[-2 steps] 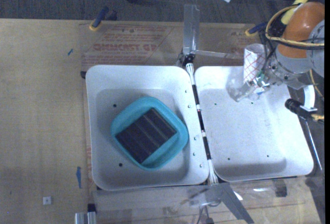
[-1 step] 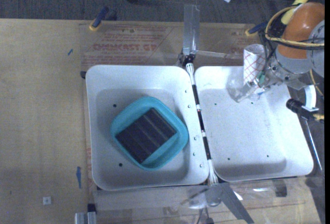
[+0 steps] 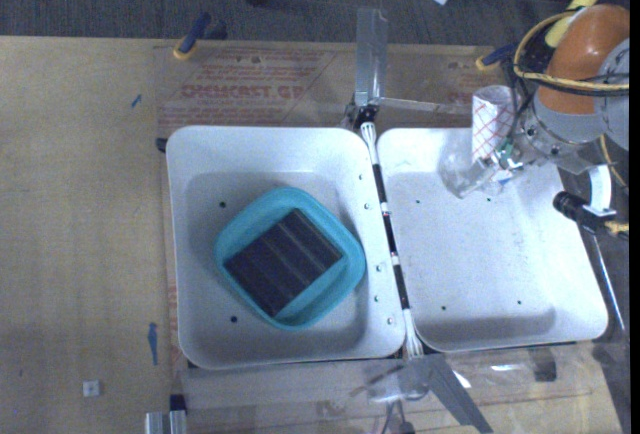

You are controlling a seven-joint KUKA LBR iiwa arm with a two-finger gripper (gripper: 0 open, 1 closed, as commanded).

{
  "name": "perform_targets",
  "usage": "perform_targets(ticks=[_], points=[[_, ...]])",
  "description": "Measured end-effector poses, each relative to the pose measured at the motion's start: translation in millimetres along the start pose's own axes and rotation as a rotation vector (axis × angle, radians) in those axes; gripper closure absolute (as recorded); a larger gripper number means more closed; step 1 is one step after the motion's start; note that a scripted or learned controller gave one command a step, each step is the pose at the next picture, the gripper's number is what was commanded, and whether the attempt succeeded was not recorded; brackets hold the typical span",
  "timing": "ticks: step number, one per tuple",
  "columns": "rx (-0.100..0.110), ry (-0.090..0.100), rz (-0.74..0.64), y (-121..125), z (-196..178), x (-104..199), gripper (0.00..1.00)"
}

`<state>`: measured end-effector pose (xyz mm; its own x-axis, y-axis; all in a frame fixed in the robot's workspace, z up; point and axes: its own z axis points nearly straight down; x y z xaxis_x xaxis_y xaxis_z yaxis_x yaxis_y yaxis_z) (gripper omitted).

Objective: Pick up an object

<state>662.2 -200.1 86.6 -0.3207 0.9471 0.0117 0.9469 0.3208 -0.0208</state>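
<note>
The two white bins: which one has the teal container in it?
The left bin, away from the arm; the teal container with its dark insert sits there.

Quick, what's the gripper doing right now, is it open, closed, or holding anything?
Gripper: over the upper part of the right bin, at a clear, red-patterned object; whether it grips that object cannot be told.

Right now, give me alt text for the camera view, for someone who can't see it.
The arm reaches in from the right over the back of the right bin, with a clear plastic item bearing a red grid pattern at its gripper. The left bin holds a blue tray with a dark block inside it.
</note>
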Motion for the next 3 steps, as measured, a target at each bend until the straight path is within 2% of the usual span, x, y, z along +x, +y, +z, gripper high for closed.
perform_targets(ticks=[1,2,3], points=[[0.0,0.0,0.0,0,0,0,0.0],[-0.005,-0.009,-0.029,17,-1,46,0.0],[-0.005,-0.011,-0.103,26,-1,73,0.0]])
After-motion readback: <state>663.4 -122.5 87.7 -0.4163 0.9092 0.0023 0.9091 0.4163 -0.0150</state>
